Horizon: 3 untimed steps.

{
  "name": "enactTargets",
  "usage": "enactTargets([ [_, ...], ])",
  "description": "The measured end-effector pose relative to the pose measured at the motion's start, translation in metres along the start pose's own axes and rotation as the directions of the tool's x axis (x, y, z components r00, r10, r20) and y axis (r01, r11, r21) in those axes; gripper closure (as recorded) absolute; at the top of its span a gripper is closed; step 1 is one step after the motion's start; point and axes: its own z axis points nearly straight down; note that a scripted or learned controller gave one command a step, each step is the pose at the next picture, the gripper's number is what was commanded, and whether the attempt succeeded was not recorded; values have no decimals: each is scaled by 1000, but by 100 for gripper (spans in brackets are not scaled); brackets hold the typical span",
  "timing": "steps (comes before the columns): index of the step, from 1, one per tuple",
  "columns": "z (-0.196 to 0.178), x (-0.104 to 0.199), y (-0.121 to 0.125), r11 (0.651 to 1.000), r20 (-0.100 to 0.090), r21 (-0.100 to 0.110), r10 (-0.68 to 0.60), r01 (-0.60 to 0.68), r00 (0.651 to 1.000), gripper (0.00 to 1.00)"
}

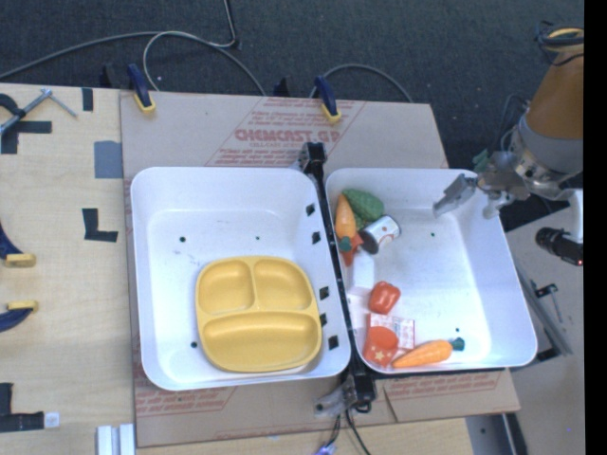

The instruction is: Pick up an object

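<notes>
My fingers (467,195) stand apart with nothing between them, over the right bin's (493,282) far right corner. The carrot (423,353) lies at its near edge; my arm (558,112) is cut off.

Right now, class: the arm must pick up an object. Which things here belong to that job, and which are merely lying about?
For the job:
pincer
right bin
carrot
red pepper
green leafy vegetable

Lying about:
yellow divided plate
left bin
blue clamps
cables
</notes>
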Motion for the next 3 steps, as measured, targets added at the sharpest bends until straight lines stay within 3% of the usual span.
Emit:
enactTargets([
  [1, 123, 75, -38, 1000, -1, 3, 0, 0, 1000, 0],
  [2, 132, 88, -114, 1000, 20, -20, 15, -14, 1000, 0],
  [3, 132, 86, -114, 1000, 14, -18, 10, -10, 1000, 0],
])
